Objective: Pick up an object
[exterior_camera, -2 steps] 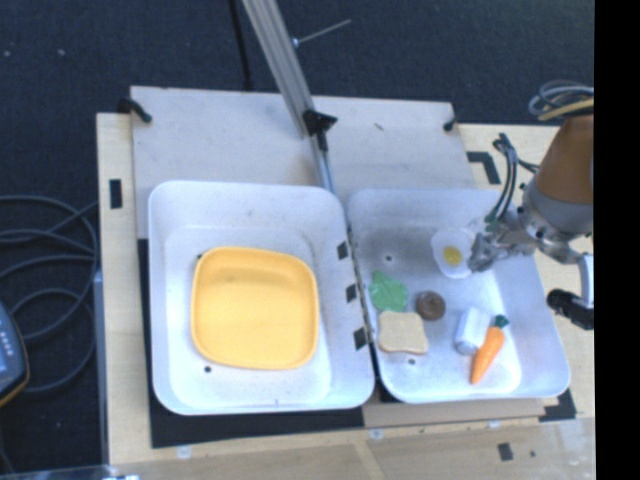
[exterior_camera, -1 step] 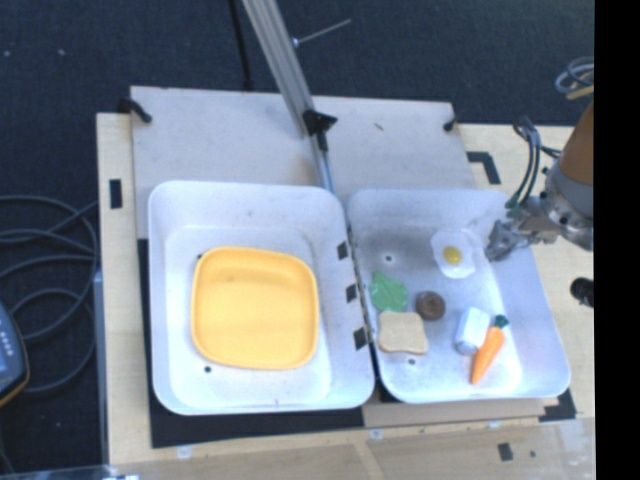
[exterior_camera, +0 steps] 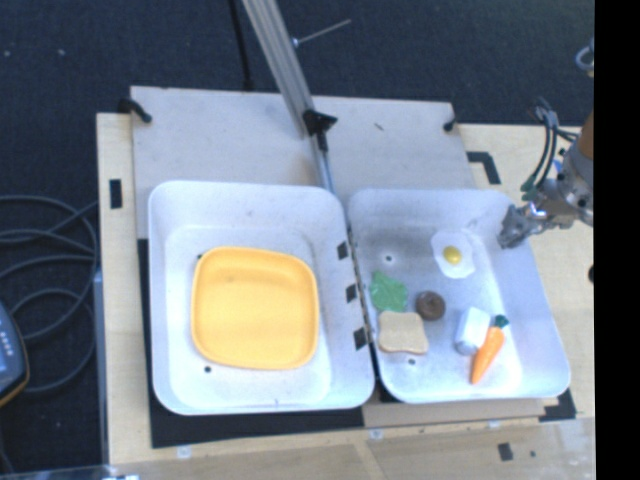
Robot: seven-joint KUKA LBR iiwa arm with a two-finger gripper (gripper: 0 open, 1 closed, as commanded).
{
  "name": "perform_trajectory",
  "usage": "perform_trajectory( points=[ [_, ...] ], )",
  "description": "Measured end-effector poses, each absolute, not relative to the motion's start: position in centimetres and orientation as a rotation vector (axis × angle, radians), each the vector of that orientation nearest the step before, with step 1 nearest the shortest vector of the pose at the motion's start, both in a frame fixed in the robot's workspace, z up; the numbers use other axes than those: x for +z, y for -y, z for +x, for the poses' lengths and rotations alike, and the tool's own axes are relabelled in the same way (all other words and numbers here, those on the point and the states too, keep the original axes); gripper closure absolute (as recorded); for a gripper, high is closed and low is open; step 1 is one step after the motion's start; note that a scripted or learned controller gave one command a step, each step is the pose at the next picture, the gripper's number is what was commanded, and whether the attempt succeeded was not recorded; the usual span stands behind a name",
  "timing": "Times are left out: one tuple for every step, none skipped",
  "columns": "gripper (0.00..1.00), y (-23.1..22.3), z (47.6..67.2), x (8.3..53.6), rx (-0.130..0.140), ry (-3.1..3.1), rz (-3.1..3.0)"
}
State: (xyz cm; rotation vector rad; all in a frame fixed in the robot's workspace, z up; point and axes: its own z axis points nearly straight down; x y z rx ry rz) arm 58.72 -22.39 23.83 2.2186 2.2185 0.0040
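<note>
The right bin (exterior_camera: 530, 298) holds a fried egg (exterior_camera: 453, 255), a green leaf (exterior_camera: 388, 292), a brown round piece (exterior_camera: 431, 305), a slice of toast (exterior_camera: 402, 334), a small white cylinder (exterior_camera: 470, 330) and an orange carrot (exterior_camera: 487, 353). My gripper (exterior_camera: 517, 226) hangs at the bin's upper right rim, to the right of the egg and apart from it. Nothing shows between its fingers.
The left bin (exterior_camera: 170, 268) carries a yellow square plate (exterior_camera: 255, 306). A metal rail (exterior_camera: 285, 63) slants down from the top to the gap between the bins. Black cables (exterior_camera: 40, 238) lie off the bench at the left.
</note>
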Motion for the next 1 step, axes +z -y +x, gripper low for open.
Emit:
perform_trajectory(
  points=[
    [1.0, 22.45, 58.77, 26.8, 0.003, -2.22, 2.219]
  ],
)
